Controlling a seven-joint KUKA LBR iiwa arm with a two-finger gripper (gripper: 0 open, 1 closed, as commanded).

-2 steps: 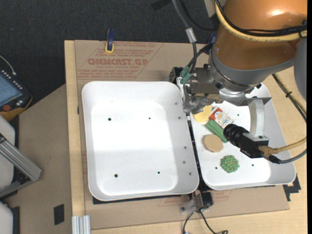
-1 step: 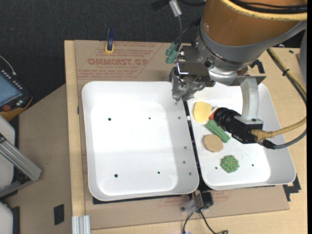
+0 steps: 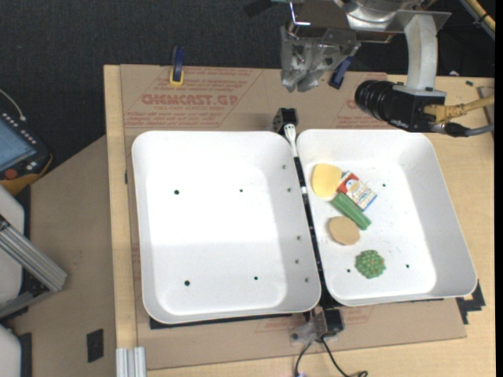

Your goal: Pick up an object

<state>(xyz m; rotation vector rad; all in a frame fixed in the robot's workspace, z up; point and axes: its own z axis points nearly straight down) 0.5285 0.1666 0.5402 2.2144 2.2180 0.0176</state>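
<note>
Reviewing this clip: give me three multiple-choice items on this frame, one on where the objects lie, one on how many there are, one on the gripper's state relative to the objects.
1. Which bin holds the objects?
A. the left bin
B. the right bin
C. both bins

2. How many objects lie in that bin?
A. two
B. five
C. eight

3. Where is the gripper?
A. raised above the bench's far edge, apart from the objects
B. down in the right bin, touching the green ball
C. down in the left bin

Key: 1 B, all lie in the right bin. 2 B: yellow piece, small red and white box, green stick, tan disc, green ball. 3 A, the gripper hangs beyond both bins.
</note>
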